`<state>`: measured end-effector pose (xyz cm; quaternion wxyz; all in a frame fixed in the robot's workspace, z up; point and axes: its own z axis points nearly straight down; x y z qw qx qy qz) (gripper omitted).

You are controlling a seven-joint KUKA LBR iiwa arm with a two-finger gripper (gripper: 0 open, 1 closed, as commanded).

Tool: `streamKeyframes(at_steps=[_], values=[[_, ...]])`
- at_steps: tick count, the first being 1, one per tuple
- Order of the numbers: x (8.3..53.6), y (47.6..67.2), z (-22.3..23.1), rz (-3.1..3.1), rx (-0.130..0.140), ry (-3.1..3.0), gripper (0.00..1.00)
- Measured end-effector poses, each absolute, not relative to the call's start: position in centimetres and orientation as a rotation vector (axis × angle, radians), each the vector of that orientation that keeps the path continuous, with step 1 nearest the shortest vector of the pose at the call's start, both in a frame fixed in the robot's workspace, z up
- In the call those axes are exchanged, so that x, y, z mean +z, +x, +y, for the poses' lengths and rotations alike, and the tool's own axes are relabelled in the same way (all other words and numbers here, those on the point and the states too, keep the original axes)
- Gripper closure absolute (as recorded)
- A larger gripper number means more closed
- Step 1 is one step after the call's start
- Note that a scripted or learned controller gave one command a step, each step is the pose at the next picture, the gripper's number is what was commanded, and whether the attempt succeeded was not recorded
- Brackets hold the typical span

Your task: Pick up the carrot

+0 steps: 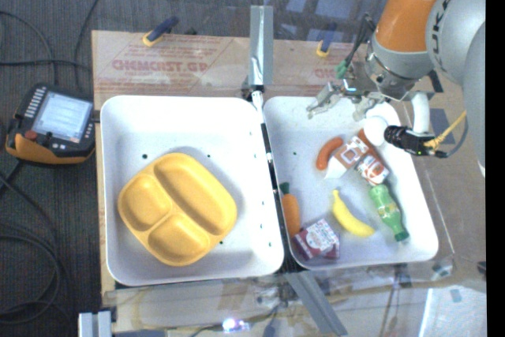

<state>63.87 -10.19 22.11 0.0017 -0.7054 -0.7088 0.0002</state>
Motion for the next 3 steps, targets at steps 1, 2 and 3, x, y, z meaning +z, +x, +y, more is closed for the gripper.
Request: streamKeyframes(at_steps=[1, 2, 3], values=[[18.3, 66.7, 1.5, -2.382, 0.002, -2.045, 0.0], [18.3, 66.5, 9.6, -2.586, 0.003, -1.782, 0.0], [8.7, 66.4, 15.0, -2.784, 0.029, -1.405, 0.0]])
